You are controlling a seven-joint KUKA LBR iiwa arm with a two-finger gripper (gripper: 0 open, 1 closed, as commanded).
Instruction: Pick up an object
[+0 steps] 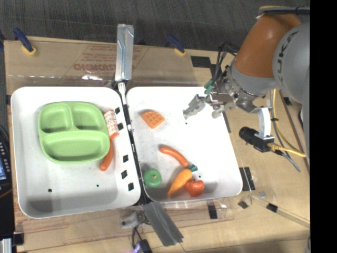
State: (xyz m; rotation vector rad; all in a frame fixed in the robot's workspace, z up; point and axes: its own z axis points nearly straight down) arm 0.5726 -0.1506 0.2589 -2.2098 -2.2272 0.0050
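- camera view, near edge first: clustered at the front of the right bin (221,157) i note a green round piece (152,178), a carrot (180,179) and a small red tomato (195,187); carrot and tomato touch.
- an orange sausage (174,154) lies just above the carrot; a waffle piece (152,119) sits alone, well apart toward the far side.
- left bin (21,157) holds a green divided tray (73,132), a wrapped snack (110,122) at its right edge and a second sausage (107,159) beside it.
- gripper (195,108) hovers over bare floor at the far right of the right bin, nothing between its fingers; i cannot tell their spread.
- risk, my judgement: descending here closes on nothing.
- risk: going for the front cluster, fingers may straddle two touching items and squeeze one out, or strike the bin wall.
- waffle lies flat; fingers may skid over it.
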